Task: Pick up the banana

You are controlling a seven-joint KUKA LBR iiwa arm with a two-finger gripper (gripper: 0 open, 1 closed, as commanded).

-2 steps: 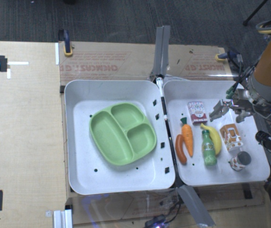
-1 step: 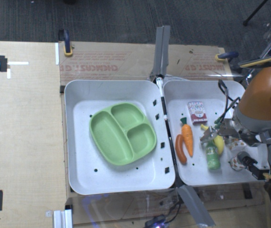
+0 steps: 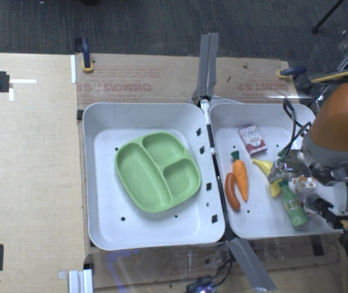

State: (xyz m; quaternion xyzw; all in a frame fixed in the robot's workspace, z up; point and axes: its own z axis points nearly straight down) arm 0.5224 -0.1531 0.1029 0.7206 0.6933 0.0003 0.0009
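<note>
Yellow plastic banana point(image 3: 265, 168) lies in the right-hand shallow white bin point(image 3: 271, 231), its upper end clear and the rest running under the arm's jaws point(image 3: 282, 174), which sit right on top of it. Whether those jaws are clenched or released, I cannot tell from this angle. Just beside the banana on the far side lies a green bottle-shaped toy point(image 3: 294, 210). Toward the divider rest an orange toy carrot point(image 3: 240, 177) and a red sausage point(image 3: 232, 192), touching. A small red carton point(image 3: 251, 138) sits near the back. Over in the left bin point(image 3: 101, 224), a green divided plate point(image 3: 157, 171).
</note>
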